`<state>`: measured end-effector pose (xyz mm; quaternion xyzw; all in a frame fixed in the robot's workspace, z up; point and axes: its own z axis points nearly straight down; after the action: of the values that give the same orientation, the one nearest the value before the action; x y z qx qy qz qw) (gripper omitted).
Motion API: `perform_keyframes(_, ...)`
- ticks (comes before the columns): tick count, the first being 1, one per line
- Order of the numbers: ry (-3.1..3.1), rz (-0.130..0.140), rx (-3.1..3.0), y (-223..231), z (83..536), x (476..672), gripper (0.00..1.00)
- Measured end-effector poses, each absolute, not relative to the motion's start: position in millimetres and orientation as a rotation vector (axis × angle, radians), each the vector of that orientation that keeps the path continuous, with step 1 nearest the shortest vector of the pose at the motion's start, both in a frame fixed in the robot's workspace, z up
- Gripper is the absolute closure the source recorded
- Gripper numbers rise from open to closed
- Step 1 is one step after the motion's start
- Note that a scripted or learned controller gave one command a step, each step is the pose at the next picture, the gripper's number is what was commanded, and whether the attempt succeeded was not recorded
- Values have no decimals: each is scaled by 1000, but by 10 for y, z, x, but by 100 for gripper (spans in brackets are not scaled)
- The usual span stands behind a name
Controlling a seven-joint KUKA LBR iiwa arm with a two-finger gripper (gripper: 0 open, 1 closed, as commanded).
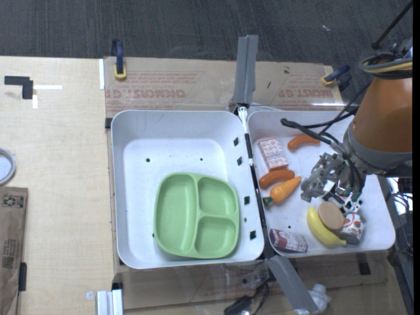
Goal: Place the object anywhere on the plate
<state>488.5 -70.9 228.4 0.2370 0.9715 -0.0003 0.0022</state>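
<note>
1. The gripper [331, 188] hangs over the right bin [384, 238]; whether it has closed on anything cannot be made out.
2. A banana [319, 230] and a round tan piece [331, 216] lie just below it at 6 o'clock.
3. The green divided plate [197, 214] sits in the left bin [131, 176], well apart at 9 o'clock.

The grey arm with its orange band [394, 113] is being cut off by the picture's right edge, so its upper part cannot be followed. The metal two-finger gripper [330, 184] is showing as a tangle of grey links over the right white bin [374, 241]; whether its fingers are apart or together is too unclear to tell. A round tan piece [331, 216] is partly covering the yellow banana [319, 228], and what it is cannot be made out. At the tabletop's left edge, a silver ring [5, 167] and a brown cardboard piece [12, 241] are being cropped. The printing on the small red-and-white packet [272, 153] is too small to read.
</note>
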Motion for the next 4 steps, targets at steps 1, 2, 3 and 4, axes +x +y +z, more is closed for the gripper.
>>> perform_keyframes(1,2977,1,981,-1437,1109,4795,100)
perform_keyframes(2,2982,0,983,-1434,1090,4780,0)
perform_keyframes(3,2980,1,982,-1434,1180,4789,100)
perform_keyframes(4,2930,-1,1128,-2220,912,4778,100)
